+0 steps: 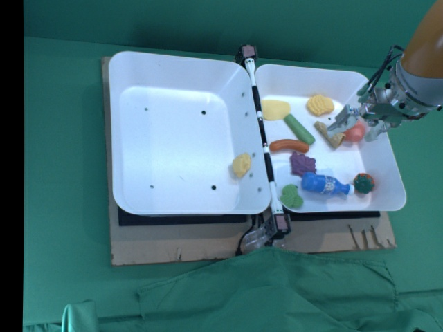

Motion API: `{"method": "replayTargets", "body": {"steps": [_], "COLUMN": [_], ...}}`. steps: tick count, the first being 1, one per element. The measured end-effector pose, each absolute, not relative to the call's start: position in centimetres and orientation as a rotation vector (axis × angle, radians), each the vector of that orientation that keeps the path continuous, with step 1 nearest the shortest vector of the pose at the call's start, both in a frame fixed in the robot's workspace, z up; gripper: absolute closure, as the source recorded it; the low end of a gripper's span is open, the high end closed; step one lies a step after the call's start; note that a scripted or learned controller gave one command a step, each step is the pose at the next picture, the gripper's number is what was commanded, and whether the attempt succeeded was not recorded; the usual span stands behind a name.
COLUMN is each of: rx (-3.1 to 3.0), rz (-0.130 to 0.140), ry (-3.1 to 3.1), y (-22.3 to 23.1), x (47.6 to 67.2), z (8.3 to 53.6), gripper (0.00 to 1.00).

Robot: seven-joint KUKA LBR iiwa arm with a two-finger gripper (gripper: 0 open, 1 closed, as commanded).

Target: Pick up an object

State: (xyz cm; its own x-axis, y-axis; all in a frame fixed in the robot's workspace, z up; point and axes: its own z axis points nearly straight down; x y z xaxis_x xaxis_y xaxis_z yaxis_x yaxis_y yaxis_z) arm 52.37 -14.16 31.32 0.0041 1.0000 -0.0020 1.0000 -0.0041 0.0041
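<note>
Red-orange toy (356, 133) sits between the spread, released claw (359, 124) fingers in the right bin (387, 185).

Two shallow white bins (131, 71) sit side by side on a brown cardboard sheet (173, 251) over a green cloth (62, 151), a black-and-white divider bar (263, 137) running between them and a loose green fabric fold (277, 292) bunched at the front edge
</note>
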Motion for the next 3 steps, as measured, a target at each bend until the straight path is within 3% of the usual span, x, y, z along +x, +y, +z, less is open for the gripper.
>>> {"method": "replayTargets", "body": {"steps": [1, 2, 3], "rx": [2.230, 2.211, 2.211], "rz": [-0.007, 0.007, 0.021], "ry": [2.219, 2.214, 2.200], "y": [-14.7, -11.2, -11.4], "x": [54.3, 61.1, 61.2], "z": [21.2, 18.3, 20.0], "gripper": [0.00, 0.00, 1.00]}}
